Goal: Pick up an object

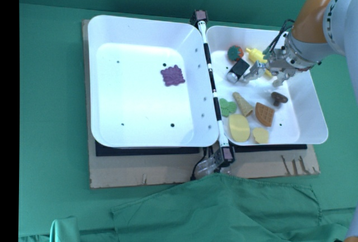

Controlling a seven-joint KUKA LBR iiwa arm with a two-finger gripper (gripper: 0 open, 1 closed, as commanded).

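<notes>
One small yellow toy (256,55) lies just left of my jaws (271,71), near the right bin's (313,123) far edge; whether they grip it I cannot tell.

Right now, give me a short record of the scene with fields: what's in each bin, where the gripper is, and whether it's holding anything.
left bin: one purple bumpy piece, near the middle
right bin: small toy items, among them a black and silver cylinder, a yellow toy, a brown mushroom shape, a cone, a waffle-patterned wedge, a green piece
gripper: low over the right bin's far half, beside the yellow toy
held: cannot tell
arm: reaching in from the right
</notes>
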